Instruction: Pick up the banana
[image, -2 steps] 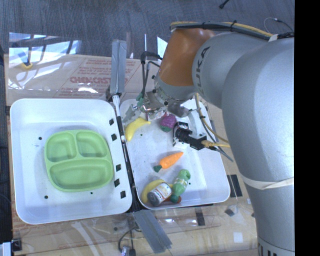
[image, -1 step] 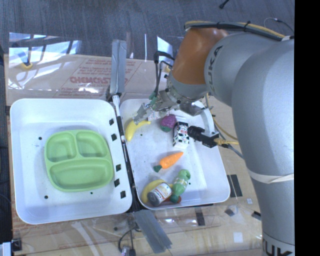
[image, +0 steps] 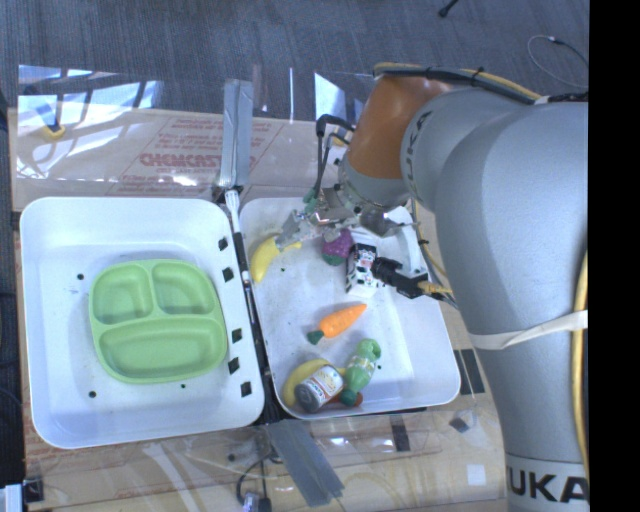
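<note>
**Q:** Where are you right now?

**A:** My arm (image: 480, 190) comes in from the right and bends over the far part of the right bin (image: 425, 375). My jaws (image: 312, 215) hang low near that bin's far left corner.

**Q:** Are they spread or pressed together?

**A:** I cannot tell; the fingers are too small and cluttered to read.

**Q:** And the banana?

**A:** The banana (image: 263, 258) lies in the right bin against its left wall, near the far corner, just beside my jaws and a little nearer the camera. I see nothing of it between my fingers.

**Q:** What else is in that bin?

**A:** A purple thing (image: 338, 245) close under my wrist, a carrot (image: 340, 321) near the middle, and at the near edge a green bottle (image: 362, 362) beside a small jar (image: 320, 387) lying on a yellow fruit (image: 296, 378).

**Q:** The left bin?

**A:** The left bin (image: 60, 400) holds a green divided plate (image: 156, 320), flat in its middle.
</note>
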